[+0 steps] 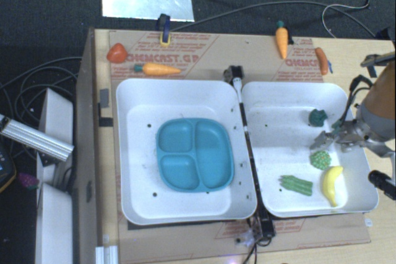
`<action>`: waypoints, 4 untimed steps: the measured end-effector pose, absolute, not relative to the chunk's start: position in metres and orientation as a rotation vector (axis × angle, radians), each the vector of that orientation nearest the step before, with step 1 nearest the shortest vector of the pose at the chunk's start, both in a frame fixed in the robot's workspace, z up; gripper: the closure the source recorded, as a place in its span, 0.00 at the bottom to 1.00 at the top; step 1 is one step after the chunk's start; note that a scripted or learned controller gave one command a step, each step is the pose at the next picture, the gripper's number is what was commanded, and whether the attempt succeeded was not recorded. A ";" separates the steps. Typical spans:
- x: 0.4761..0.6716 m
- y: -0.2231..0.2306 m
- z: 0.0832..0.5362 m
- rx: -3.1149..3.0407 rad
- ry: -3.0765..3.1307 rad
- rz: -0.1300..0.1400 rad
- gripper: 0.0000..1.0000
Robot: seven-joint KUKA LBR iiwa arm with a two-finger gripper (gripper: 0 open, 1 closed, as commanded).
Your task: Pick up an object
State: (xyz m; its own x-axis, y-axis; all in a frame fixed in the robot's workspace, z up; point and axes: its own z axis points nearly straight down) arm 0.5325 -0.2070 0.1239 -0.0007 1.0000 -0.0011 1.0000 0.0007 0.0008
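Over the right bin [291,96], the tool [331,138] hangs low near the right wall, its metal fingers pointing left; whether they are spread or closed I cannot tell, and nothing shows between them. Just below the fingertips, close to touching, sits a green broccoli piece [320,160], round and knobbly, with no clear long axis. Beside it toward the near right corner lies a yellow banana [333,185], curved, its long axis running roughly from far to near, its lower tip close to the bin's near rim. Left of the banana lies a green bean pod [296,185], ridged and oblong, its long axis running left to right with a slight slant. A dark teal lump [318,117] rests nearer the far wall, apart from the others. The left half of this bin is open white floor, with room up to the divider between the bins.

The left bin [139,102] holds a blue divided plate [195,154] in its middle, with bare floor all round it. On the tabletop [260,52] beyond the bins lie two carrots [159,70] [282,41], a red tomato [117,53] and an orange pepper [321,60].
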 end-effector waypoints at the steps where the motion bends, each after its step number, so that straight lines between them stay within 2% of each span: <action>1: 0.534 -0.206 0.085 2.220 2.223 0.000 0.00; 2: 0.622 -0.206 0.112 2.213 2.224 0.005 0.00; 3: 0.670 -0.205 0.086 2.216 2.226 0.003 0.00; 4: 0.635 -0.207 0.128 2.215 2.220 0.003 0.00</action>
State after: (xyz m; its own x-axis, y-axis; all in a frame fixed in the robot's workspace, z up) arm 0.6353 -0.2071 0.1280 -0.0024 1.0000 -0.0026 1.0000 0.0024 0.0051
